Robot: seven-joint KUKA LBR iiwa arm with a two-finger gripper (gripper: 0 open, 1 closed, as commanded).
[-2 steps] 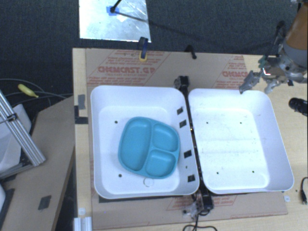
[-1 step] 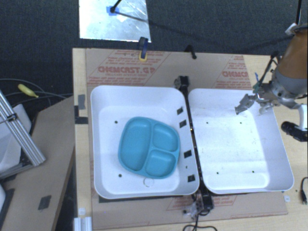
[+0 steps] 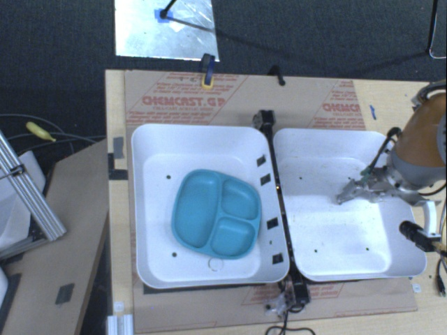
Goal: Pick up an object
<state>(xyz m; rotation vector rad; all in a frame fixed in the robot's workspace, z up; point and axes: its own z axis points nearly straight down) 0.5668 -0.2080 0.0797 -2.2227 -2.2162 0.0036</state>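
A light blue divided plate (image 3: 215,213) with three compartments lies flat in the middle of the left bin (image 3: 150,159). Just below it on the bin floor is a small clear ring-like item (image 3: 215,262), too faint to identify. My gripper (image 3: 346,192) reaches in from the right and hangs low over the floor of the right bin (image 3: 328,253), near its middle and pointing left. It is well apart from the plate, with the divider between the bins in between. I see nothing in the gripper.
The two white bins sit side by side on a cardboard sheet (image 3: 181,100), joined by a black-clipped divider (image 3: 271,187). The arm's grey and orange wrist (image 3: 422,145) overhangs the right bin's right rim. A yellow clamp (image 3: 207,72) stands behind the bins.
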